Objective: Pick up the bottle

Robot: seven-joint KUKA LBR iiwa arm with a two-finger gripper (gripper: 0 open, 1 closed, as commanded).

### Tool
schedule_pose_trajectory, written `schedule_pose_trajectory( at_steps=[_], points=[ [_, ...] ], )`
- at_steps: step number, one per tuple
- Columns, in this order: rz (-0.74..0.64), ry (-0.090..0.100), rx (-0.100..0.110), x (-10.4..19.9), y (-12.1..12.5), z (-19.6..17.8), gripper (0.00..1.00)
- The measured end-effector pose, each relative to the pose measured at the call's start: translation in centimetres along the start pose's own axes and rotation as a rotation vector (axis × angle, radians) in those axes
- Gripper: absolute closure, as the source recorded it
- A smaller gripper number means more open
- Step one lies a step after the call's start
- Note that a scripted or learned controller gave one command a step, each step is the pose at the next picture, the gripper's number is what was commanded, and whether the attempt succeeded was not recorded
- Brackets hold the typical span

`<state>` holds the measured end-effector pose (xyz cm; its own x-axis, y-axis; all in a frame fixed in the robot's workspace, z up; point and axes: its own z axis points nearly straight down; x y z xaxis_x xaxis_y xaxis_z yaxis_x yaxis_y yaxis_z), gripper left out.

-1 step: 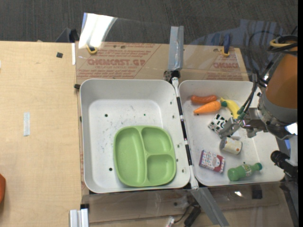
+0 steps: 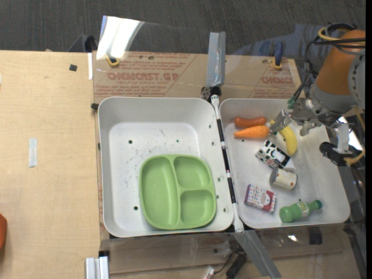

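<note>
Gripper over right bin's far end, above banana; finger state impossible to tell. Bottle lying at near edge, beside carton.

Place: a robotics lab or test cell.
Bench: a plywood worktop bears two white bins side by side.
Backing: protective sheet printed "CHEMCAST".
Machine: a grey-and-orange industrial arm.
Contents: toy food, a green divided plate.
</note>
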<state>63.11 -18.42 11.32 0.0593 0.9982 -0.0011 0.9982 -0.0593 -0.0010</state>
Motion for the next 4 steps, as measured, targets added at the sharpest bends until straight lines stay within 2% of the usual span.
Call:
schedule_pose_trajectory(
  at_steps=[1,2,3,4],
  points=[
    [-0.034,0.001,0.001,7.5,-5.6,2.2,0.0],
    [0.029,0.0,0.004,9.1,1.6,2.3,0.0],
    [0.052,0.001,0.001,7.8,-7.9,2.2,0.0],
    [0.056,0.001,0.001,7.7,-7.9,1.4,1.0]
  ],
)
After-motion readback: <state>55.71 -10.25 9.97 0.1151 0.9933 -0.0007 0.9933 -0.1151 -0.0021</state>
